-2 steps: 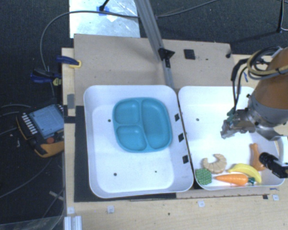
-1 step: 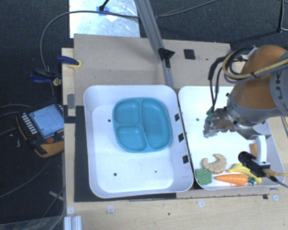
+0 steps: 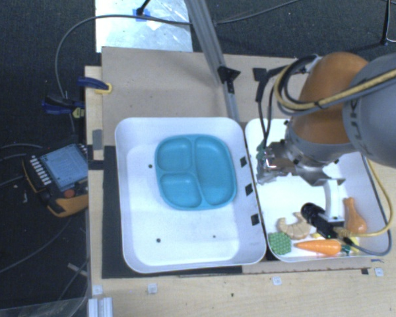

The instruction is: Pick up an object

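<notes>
From my seat I see the grey KUKA arm (image 3: pixel 376 104) reaching in from the right, its orange band (image 3: pixel 330 94) sitting just above and to the right of the wrist, with yellow and black cables looping over it. Below and to the left of that band, the gripper (image 3: pixel 272 164) points down and leftward, its metal end glinting. I cannot make out how the tips stand.
</notes>
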`<state>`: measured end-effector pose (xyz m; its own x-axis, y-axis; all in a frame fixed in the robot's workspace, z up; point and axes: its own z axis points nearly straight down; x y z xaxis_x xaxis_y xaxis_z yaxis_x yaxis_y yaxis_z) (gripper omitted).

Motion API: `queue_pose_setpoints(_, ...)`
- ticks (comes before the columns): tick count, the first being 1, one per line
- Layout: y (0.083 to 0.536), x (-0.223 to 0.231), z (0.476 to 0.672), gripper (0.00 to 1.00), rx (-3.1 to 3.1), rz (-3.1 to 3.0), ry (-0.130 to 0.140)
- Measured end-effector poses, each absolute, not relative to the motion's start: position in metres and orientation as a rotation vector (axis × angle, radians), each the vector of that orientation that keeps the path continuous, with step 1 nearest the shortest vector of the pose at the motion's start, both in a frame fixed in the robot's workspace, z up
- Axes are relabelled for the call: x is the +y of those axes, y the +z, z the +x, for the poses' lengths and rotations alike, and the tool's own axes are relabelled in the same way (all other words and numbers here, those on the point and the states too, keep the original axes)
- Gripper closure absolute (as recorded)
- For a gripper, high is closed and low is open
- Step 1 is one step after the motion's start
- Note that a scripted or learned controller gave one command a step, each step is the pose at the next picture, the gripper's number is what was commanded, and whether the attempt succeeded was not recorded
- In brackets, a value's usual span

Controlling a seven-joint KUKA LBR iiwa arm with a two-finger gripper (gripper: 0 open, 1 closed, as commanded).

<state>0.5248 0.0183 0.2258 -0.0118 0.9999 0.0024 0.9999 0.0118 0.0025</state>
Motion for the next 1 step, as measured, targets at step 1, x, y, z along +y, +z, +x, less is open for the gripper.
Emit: queue_pose_setpoints(1,0.2175,0.0655,0.5237,1.0,2.234,2.211,0.002)
